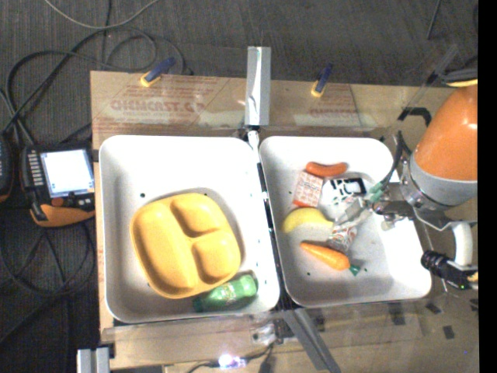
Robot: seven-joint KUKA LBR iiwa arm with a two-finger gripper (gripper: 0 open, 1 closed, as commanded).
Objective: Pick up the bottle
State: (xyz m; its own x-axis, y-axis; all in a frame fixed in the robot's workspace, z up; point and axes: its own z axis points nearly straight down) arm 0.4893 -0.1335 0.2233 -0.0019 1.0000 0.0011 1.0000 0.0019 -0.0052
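Note:
The green bottle (227, 292) lies on its side at the front edge of the left bin (116, 208), tucked against the rim of a yellow divided plate (186, 243). My gripper (363, 202) is in the right bin (396, 270), low over a crumpled clear wrapper (344, 228) and a white and black packet (342, 189). It is far to the right of the bottle, and the bin divider lies between them. The grey wrist and the orange band (450, 142) rise at the right edge.
The right bin also holds a sausage (327, 169), a red box (307, 189), a lemon (305, 220) and a carrot (328, 256). The yellow plate takes up most of the left bin's floor. A small screen unit (66, 173) sits off the bench at left.

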